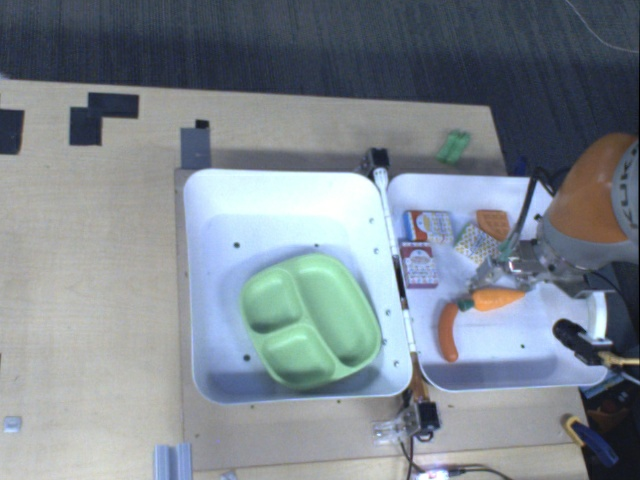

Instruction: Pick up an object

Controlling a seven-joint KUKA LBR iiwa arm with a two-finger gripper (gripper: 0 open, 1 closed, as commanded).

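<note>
You see the arm point(598, 203) reaching in over the right bin point(500, 368), its orange band above the grey wrist; the gripper point(503, 266) sits low inside that bin, just above the toy carrot point(497, 299); take the carrot as your landmark for everything else. The carrot lies on its side on the bin floor, orange body pointing toward the arm's side and its green tip toward the divider between the bins; the claw's tip is directly over the carrot's upper edge, very near or touching it, but you cannot tell which from this slant; whether the claw is wide or narrow you cannot tell either, since the metal parts blur together there, and nothing shows the carrot being gripped. Just beside the carrot's green tip, toward the lower bin wall, lies a red-orange sausage point(447, 332), nearly upright in the picture; up and toward the divider from the carrot stands a small dark red box point(418, 265), and beyond that a white and orange carton point(428, 227); above the carrot, close to the claw, are a pale patterned packet point(473, 239) and an orange cracker-like piece point(492, 223). Well apart from the carrot, across the divider, the left bin point(210, 268) holds a green divided plate point(310, 319).
</note>
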